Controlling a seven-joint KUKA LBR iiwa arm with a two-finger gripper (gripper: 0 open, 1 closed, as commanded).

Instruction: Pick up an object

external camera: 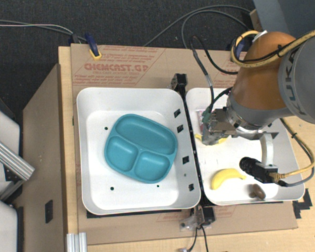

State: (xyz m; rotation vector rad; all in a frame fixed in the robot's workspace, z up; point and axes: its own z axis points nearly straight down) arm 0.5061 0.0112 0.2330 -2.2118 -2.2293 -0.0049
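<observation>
Banana (225, 178): yellow, curved, smooth-skinned, lying on the floor of the right bin (289, 196) toward its near edge; judged light, probably a moulded toy or a soft fruit, skin likely slippery, so a hold across the thick middle of the curve looks safest, the tapered ends apt to slide out; it lies apart from the bin wall, with room on both sides for a pinch.
Small brown object (257, 192): rounded, dull, just beside the banana's right end near the bin's front rim; too small to identify; light by the look of it.
Small yellow item (198, 137): partly hidden under the wrist at the bin's left wall; shape unclear.
Gripper (214, 129): metal-grey block low over the right bin's upper left part, well apart from the banana; I cannot tell how its pincer stands, and nothing is seen in its grasp.
Arm (268, 77): grey casing, glossy orange band, cables looped about it.
Left bin (89, 156): shallow, white, rigid plastic, rounded corners.
Tray (140, 148): teal, three compartments, smooth, stiff, lying flat in the left bin's middle.
Bench (52, 140): brown cardboard sheet, printed red lettering.
</observation>
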